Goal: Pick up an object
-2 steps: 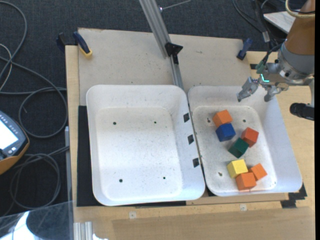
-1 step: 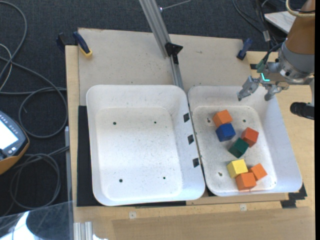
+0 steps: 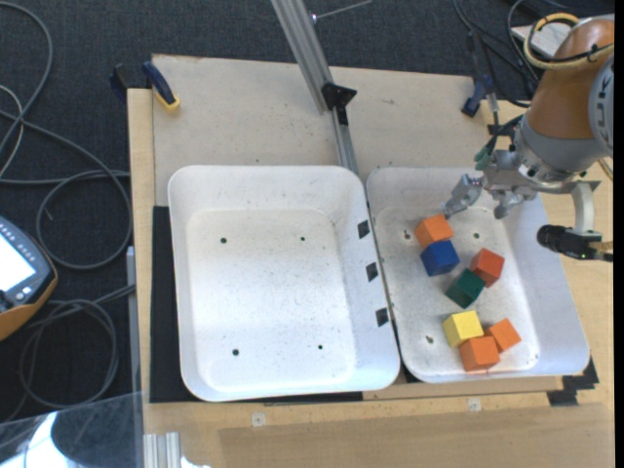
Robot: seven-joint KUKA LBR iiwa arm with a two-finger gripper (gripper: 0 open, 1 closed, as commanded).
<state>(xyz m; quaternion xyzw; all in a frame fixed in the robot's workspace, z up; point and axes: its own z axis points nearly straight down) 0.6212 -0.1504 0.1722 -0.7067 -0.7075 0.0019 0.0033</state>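
Seven small blocks are seen lying in the right bin (image 3: pixel 551 291), and none of them is lifted: an orange block (image 3: pixel 434 229) lies nearest the far wall, a blue block (image 3: pixel 440 257) is touching it on the near side, a red-orange block (image 3: pixel 487 264) and a dark green block (image 3: pixel 466 288) are set just beside those, and a yellow block (image 3: pixel 462 327) is clustered with two more orange blocks (image 3: pixel 492 344) toward the near rim. The gripper (image 3: pixel 485 195) is held above the far end of this bin, just beyond the first orange block, with its two fingers spread apart and nothing seen between them. The pick is therefore judged not yet made; a descent, a closing on one block and a lift are all left to be done. The blue block pressed against the orange one is judged the main hindrance, since little room is left there for a finger, and the bin's far wall is close behind. The left bin (image 3: pixel 195 291) is separated from the right one by a shared rim, and a slanted metal rail (image 3: pixel 307 52) is crossed above the bench's far side. Cables (image 3: pixel 58 178) are strewn on the dark floor to the left.
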